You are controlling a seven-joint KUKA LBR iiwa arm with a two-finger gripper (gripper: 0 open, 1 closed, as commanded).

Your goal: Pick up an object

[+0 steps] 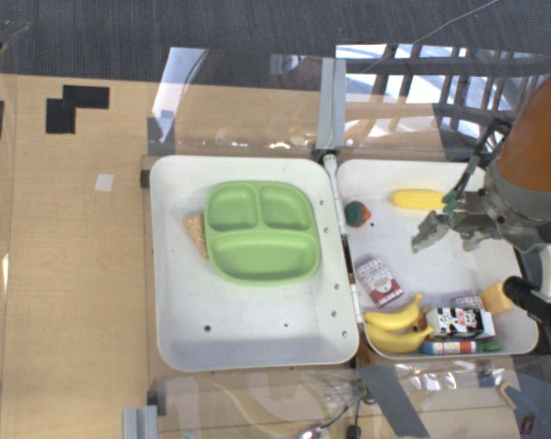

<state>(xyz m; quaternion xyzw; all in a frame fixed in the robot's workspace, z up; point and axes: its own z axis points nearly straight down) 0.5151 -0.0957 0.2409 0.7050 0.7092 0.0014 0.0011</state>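
My gripper (pixel 448 237) hangs over the middle of the right bin (pixel 522 176), open, with nothing between its fingers. A yellow corn cob (pixel 416 198) lies just behind it, towards the bin's back. A small red and green strawberry (pixel 355 213) sits at the bin's left wall. A red and white packet (pixel 378 280) lies in front and to the left of the gripper. Two bananas (pixel 396 326) rest in the front left corner. Beside them lie a marker (pixel 456 346), a black and white carton (pixel 461 319) and an orange piece (pixel 496 297), partly hidden by the arm.
The left bin (pixel 179 327) holds a green divided plate (pixel 260 232) with a tan wafer-like piece (pixel 196 234) at its left edge. A ridge (pixel 341 245) separates the two bins. The arm's orange band (pixel 542 140) looms over the right bin's right side.
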